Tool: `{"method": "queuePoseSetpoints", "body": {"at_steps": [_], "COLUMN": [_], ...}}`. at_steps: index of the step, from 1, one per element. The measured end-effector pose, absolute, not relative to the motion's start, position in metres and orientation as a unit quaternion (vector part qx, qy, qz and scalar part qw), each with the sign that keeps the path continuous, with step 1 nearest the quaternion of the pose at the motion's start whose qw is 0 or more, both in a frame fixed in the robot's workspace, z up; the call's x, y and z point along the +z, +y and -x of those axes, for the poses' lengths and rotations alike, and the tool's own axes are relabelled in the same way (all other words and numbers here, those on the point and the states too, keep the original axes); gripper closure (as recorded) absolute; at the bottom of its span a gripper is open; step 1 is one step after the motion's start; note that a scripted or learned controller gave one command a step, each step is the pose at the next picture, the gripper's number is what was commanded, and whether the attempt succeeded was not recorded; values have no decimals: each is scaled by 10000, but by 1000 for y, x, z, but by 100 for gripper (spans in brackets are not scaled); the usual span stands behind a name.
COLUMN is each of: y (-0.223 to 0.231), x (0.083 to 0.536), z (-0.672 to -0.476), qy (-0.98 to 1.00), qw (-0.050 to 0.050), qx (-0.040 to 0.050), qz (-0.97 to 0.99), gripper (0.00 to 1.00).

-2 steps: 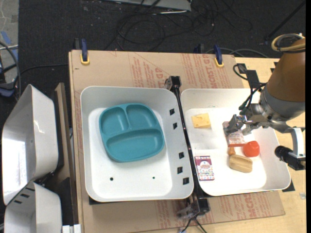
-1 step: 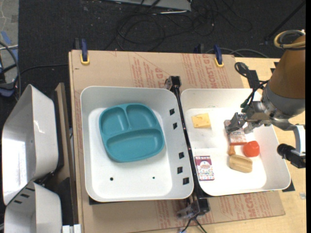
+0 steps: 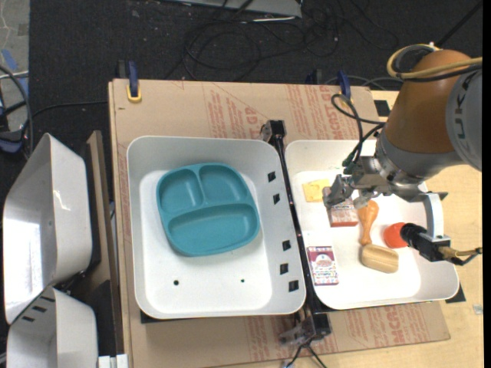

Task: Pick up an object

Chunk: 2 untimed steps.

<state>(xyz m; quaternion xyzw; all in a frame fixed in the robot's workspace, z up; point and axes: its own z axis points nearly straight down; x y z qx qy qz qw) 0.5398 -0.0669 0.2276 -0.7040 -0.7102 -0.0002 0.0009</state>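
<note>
Nearest the camera, a small pink-and-white card packet point(image 3: 322, 264) is lying flat in the right bin point(image 3: 430, 290), untouched. Nothing is lifted yet, so the pick is only beginning. The hand point(image 3: 343, 194) is hovering low over a red-and-white packet point(image 3: 343, 216) at the bin's middle, likely its target; whether it is open or closed, I cannot tell. An orange peg point(image 3: 369, 219), a tan block point(image 3: 379, 259) and a yellow piece point(image 3: 312, 191) are sitting nearby. A teal divided plate point(image 3: 207, 208) is resting in the left bin point(image 3: 146, 282).

place: robotics lab | signs: clamped cardboard bench point(image 3: 230, 106); loose floor cables point(image 3: 230, 29); KUKA arm point(image 3: 430, 106)
</note>
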Motion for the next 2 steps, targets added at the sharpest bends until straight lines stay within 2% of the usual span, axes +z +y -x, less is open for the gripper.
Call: {"method": "queuePoseSetpoints", "body": {"at_steps": [1, 2], "y": [-12, 45], "x": [238, 235], "z": [-544, -561], "qy": [-7104, -7105], "qw": [2, 0], "qx": [-9, -9], "qz": [7038, 7037], "gripper": [100, 100]}}
